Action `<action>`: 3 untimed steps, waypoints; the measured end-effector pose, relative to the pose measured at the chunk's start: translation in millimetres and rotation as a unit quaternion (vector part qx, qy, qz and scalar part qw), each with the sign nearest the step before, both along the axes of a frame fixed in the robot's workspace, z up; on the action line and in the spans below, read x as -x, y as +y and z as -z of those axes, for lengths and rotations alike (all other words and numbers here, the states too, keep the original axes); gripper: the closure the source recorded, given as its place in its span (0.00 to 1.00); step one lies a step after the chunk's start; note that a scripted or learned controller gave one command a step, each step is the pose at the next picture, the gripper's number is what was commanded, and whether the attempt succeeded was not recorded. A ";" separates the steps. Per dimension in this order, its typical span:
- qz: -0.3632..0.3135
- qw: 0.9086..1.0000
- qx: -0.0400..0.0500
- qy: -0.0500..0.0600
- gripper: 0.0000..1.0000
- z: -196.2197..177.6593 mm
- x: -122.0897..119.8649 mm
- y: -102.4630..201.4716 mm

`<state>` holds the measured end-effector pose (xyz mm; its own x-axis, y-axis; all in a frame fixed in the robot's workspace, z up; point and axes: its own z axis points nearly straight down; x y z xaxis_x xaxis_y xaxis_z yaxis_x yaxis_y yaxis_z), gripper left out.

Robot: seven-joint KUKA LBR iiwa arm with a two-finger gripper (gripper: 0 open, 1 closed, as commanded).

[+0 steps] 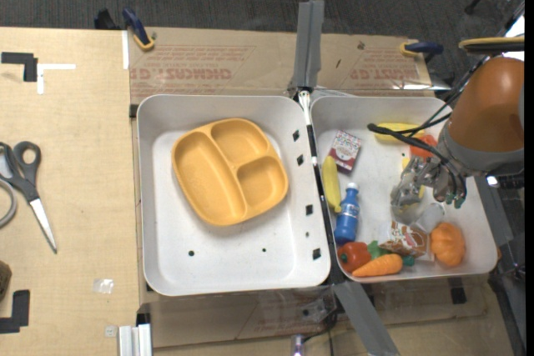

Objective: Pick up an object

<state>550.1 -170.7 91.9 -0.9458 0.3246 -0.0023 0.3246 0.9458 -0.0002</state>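
1. Camera view looks down on two white bins side by side. The left bin [158,254] holds a yellow plate [229,169] with three sections. The plate lies flat, a bit toward the back of that bin.
2. The right bin [476,263] holds many small toys and the arm [492,108] reaches over it from the right.
3. The gripper [410,194] hangs low over the middle of the right bin. I cannot tell how it is set, because it is blurry and dark there.
4. A small red and white box [345,151] lies near the back left of the right bin.
5. A yellow banana [331,184] lies along the left wall, just in front of the box.
6. A blue bottle [347,213] lies just beside the banana, with its white cap pointing to the back.
7. A red pepper [351,253] and an orange carrot [378,265] lie at the front, touching each other.
8. An orange round fruit [448,244] sits at the front right corner.
9. Another yellow banana [397,130] lies at the back, near the arm.
10. Scissors [32,188] lie on the wooden bench [75,121], well apart from the bins.
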 end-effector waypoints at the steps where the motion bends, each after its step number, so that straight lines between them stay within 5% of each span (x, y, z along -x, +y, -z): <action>1: 0.000 1.000 0.000 0.000 0.00 0.2 0.0 0.2; 2: 0.056 0.998 0.000 -0.001 0.00 -0.4 -56.7 41.4; 3: 0.093 0.996 -0.001 0.004 0.00 -0.4 -91.1 -1.2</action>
<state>641.2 -171.9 92.4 -0.8697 0.4936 0.0056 0.4936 0.8697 -0.0010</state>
